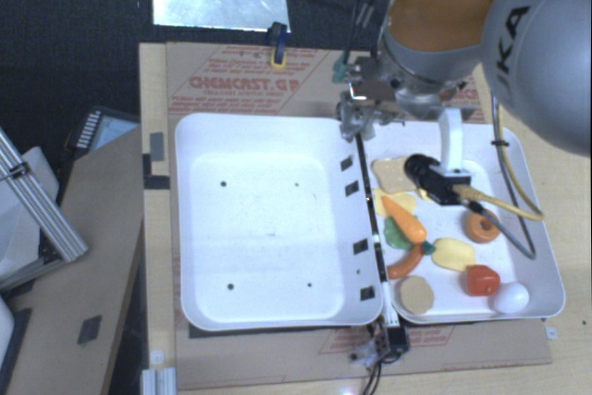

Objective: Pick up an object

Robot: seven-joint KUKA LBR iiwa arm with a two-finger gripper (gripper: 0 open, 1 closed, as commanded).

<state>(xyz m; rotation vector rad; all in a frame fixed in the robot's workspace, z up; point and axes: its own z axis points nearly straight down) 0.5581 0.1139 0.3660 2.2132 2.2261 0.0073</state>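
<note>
Resting on a tan wooden counter (111,199) over dark floor, two shallow white plastic bins sit side by side: the left bin (264,217) and the right bin (532,227) with toy food, including an orange plastic carrot (405,219). The grey arm (518,23) hangs over the right bin's far left corner; its claw (356,120) is too blurred to judge.

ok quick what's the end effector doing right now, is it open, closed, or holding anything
End effector: cannot be told whether open or closed; it sits over the divider at the far edge of the right bin, and nothing is visibly held.
</note>
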